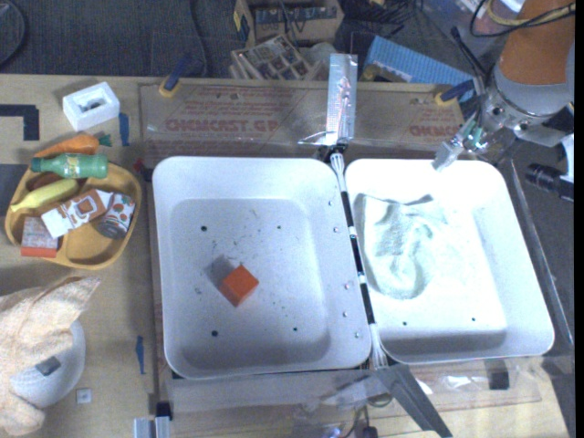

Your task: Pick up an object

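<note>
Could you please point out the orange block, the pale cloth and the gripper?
orange block (241, 286): camera view, top face.
pale cloth (399, 245): camera view, crumpled middle.
gripper (450, 156): camera view, fingertips.

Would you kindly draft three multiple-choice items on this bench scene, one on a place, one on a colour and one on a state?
1. Where does the orange block lie?
A. In the left bin
B. In the right bin
C. In the yellow bowl

2. What colour is the cloth in the right bin?
A. Red
B. Black
C. Pale, whitish

3. Where is the gripper?
A. Pressed on the block
B. Above the right bin's far edge
C. Inside the yellow bowl

Answers: 1 A, the block sits on the left bin floor; 2 C, the cloth nearly matches the white bin; 3 B, the gripper hangs at that bin's far rim, well away from the block.
</note>
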